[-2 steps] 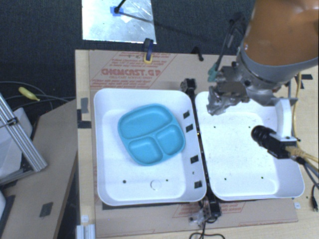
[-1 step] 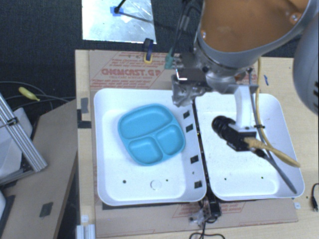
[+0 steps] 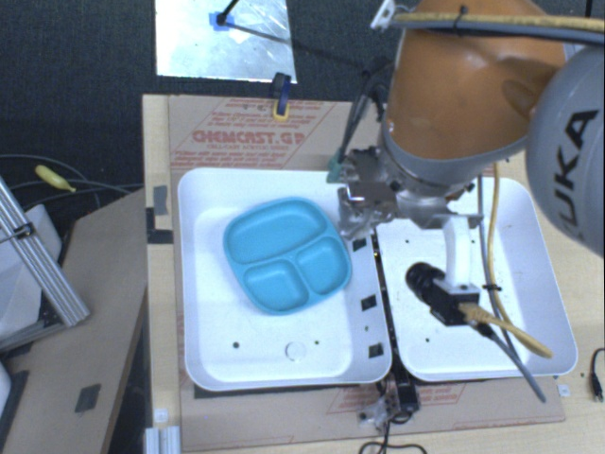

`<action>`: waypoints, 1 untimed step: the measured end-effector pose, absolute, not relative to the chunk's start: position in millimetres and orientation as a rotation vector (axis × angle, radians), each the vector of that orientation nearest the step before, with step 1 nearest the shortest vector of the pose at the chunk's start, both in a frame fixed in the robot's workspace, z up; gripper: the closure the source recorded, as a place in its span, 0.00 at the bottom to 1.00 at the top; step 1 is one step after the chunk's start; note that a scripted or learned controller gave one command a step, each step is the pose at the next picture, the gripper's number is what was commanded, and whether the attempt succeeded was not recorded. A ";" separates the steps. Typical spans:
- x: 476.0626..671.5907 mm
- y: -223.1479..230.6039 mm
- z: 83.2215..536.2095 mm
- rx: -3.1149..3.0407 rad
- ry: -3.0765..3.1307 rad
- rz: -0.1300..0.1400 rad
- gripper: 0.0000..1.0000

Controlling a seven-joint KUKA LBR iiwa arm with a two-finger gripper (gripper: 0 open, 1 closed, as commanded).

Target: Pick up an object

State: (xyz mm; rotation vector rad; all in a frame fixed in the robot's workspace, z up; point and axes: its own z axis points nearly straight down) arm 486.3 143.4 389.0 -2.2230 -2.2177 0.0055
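Gripper (image 3: 364,218) hangs low over the seam between the two white bins, just beside the right edge of the blue three-compartment tray (image 3: 286,254) lying flat in the left bin (image 3: 213,348), likely lining up on its rim; its grip cannot be told.

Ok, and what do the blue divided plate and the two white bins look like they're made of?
The blue divided plate looks like moulded plastic: uniform light blue colour, rounded ridges between its three compartments, soft matte sheen. The left bin and right bin look like thin formed plastic too: smooth white, rounded corners, shallow raised rims, faint gloss. Plastic is a guess from the look.
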 end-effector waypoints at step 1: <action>486.9 147.9 488.5 -2.220 -2.230 -0.016 1.00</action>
